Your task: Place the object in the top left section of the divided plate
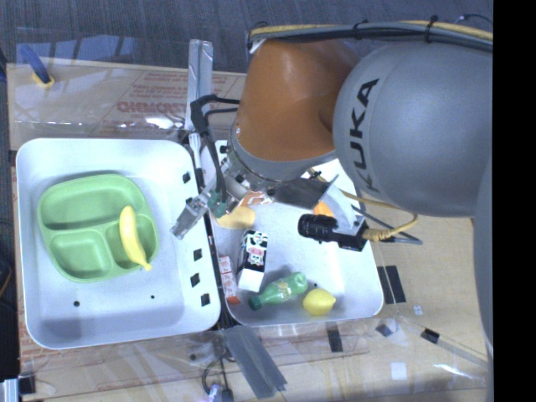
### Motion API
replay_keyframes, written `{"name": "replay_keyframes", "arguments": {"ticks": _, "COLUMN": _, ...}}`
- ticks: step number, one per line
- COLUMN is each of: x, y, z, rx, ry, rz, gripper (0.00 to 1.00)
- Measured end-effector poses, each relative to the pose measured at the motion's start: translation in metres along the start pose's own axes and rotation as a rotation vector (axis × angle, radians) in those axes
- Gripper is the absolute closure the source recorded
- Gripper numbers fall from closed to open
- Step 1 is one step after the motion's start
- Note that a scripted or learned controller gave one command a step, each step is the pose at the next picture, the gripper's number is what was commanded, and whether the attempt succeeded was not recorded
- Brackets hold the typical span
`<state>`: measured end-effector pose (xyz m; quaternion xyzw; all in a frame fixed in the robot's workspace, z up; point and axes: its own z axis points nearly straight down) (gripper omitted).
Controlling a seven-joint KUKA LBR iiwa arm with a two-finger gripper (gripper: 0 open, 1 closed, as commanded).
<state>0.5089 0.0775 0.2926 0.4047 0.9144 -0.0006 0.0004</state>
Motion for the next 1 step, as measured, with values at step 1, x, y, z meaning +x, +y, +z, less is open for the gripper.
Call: {"name": "replay_keyframes", "arguments": {"ticks": 1, "x": 0.0000, "y": 0.0000, "z": 0.0000, "rx": 0.000, "ry": 0.000, "rz": 0.000, "gripper": 0.00}}
